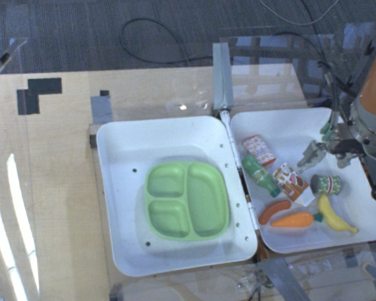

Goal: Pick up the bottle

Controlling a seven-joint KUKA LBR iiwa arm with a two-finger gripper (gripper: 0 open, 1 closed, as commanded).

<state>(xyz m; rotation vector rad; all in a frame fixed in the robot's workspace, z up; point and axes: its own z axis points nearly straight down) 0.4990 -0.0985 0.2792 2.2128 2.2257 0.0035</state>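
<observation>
Camera view: Two white bins were seen side by side on a pale wooden bench (48, 213). The left bin (119, 153) lay at the centre of the frame and held a green divided plate (187, 200), which was set flat with three compartments.

The right bin (285, 125) lay at the right of the frame. The bottle (260, 176), green and lying on its side, was found near that bin's left wall, slanted from upper left to lower right. Just above it a small red and white packet (259, 149) was seen. To its right a second printed packet (290, 180) was placed, close beside the bottle's lower end. Below these a sausage (274, 209) and a carrot (293, 221) lay near the bin's lower edge. A banana (333, 217) was seen at the lower right, and a small can (326, 184) lay just above it.

The gripper (327, 149) was seen over the right part of the right bin, well apart from the bottle. Its fingers were spread apart, and nothing was held between them. The arm (374, 95) entered from the right edge of the frame.
</observation>
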